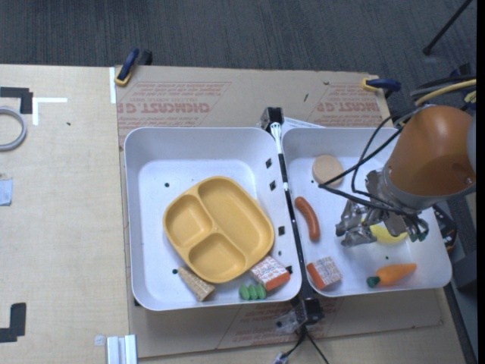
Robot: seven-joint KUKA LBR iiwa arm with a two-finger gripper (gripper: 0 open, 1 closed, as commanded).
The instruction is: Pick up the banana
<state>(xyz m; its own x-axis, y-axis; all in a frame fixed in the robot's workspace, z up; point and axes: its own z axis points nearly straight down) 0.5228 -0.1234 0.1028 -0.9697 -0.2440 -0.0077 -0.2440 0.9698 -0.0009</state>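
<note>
The banana (388,235) lies in the right bin (432,283), toward its right side. Just a small yellow patch of it shows beneath the arm's wrist. My gripper (381,229) is down in the bin directly over the banana, with its metal parts on both sides of the yellow patch. The orange band and the wrist hide most of the hand and much of the fruit. I cannot make out whether the banana is held.
The right bin also holds a sausage (307,217), a beige round piece (327,168), a carrot (394,274) and a red-and-white block (324,271). In the left bin (144,203) are a yellow divided plate (218,228) and small food pieces along its front wall.
</note>
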